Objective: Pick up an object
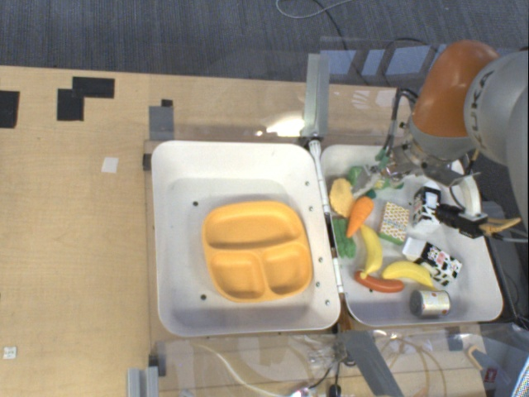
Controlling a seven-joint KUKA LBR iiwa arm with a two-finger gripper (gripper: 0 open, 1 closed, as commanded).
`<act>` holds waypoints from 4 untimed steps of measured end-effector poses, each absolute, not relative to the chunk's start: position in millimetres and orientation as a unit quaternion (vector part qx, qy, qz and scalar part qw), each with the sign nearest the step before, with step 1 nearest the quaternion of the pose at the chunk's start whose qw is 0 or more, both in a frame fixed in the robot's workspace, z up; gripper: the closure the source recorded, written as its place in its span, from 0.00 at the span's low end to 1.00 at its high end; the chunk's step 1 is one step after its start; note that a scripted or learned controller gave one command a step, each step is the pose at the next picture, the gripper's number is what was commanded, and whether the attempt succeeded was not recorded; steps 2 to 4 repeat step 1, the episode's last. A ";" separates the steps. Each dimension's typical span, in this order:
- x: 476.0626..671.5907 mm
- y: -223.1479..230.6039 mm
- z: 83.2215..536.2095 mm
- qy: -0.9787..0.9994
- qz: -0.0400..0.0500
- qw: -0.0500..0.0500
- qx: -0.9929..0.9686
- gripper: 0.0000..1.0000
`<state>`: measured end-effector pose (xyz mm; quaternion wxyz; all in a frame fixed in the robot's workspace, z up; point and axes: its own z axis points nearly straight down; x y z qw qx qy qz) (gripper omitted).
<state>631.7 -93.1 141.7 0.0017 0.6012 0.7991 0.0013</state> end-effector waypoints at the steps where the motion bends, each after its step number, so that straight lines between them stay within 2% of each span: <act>1: 580.0 -125.7 94.4 0.801 0.005 0.011 0.598 0.00; 4: 580.0 -125.7 94.4 0.801 0.005 0.011 0.598 0.00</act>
